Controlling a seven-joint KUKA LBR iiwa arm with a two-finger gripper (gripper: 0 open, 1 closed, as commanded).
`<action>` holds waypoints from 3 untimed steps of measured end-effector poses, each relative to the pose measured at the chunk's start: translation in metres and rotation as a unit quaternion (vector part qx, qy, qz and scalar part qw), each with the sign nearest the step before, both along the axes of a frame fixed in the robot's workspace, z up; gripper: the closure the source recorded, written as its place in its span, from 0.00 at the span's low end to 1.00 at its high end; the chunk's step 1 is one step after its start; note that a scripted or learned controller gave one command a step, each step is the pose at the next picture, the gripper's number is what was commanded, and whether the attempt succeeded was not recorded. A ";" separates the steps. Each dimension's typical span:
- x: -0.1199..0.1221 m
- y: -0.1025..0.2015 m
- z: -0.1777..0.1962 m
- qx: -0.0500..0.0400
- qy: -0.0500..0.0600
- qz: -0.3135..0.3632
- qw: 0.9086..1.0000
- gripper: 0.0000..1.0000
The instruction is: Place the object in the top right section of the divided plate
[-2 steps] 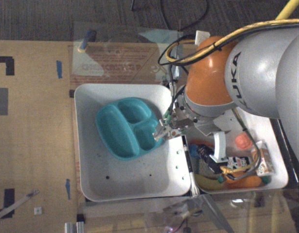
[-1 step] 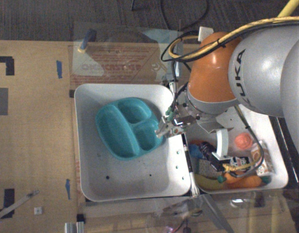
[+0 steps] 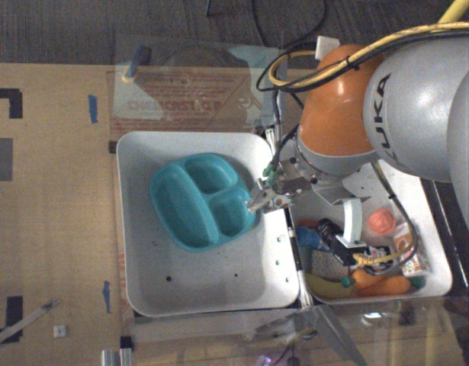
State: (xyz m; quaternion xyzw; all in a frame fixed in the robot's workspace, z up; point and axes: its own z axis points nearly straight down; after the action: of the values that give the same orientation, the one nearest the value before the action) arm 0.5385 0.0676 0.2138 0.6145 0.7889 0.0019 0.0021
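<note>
A teal divided plate lies tilted in the left white bin. It has one large section on its left and two smaller ones on its right. My gripper hangs at the plate's right edge, over the wall between the two bins. The grey arm with its orange band covers most of the gripper from above. I see no object clearly held at its tip. Small green parts show on the gripper body.
The right bin holds several items: a pink round piece, a banana, an orange carrot-like piece, a blue item and a white cylinder. A clear sheet lies behind the left bin.
</note>
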 end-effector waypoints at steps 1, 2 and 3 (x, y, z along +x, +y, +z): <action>0.000 0.000 0.000 0.000 0.000 0.000 1.000 0.00; 0.001 -0.003 0.010 0.000 -0.001 -0.003 1.000 1.00; 0.001 -0.003 0.010 0.000 -0.001 -0.003 1.000 0.00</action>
State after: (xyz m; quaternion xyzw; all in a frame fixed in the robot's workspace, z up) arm 0.5398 0.0650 0.2235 0.6168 0.7871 0.0027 0.0029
